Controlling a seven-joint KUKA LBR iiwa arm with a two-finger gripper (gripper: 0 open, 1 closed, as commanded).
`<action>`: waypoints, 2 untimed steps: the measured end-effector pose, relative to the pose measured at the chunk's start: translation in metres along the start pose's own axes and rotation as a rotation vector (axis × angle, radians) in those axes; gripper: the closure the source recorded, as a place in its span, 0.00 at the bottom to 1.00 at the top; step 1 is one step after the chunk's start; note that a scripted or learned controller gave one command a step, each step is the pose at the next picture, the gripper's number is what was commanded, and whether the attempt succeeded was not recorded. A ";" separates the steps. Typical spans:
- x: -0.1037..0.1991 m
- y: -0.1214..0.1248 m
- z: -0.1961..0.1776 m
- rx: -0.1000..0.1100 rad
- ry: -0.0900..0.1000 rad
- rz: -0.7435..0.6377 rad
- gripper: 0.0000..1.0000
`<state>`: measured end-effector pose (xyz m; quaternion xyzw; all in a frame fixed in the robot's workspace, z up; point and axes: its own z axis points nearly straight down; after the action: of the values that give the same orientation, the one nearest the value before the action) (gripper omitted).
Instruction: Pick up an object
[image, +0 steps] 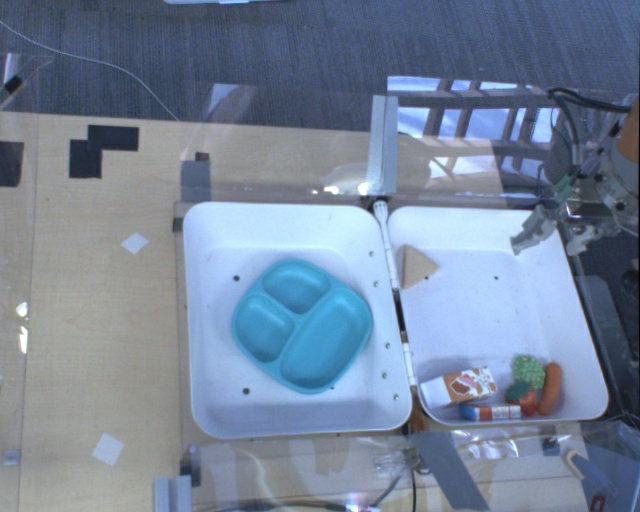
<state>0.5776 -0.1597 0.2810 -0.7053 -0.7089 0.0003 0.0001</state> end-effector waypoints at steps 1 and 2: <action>0.057 -0.050 0.138 0.003 0.001 0.242 0.00; -0.021 -0.051 0.039 -0.002 0.000 -0.111 0.00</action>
<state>0.5264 -0.1807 0.2418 -0.6648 -0.7470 -0.0004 -0.0009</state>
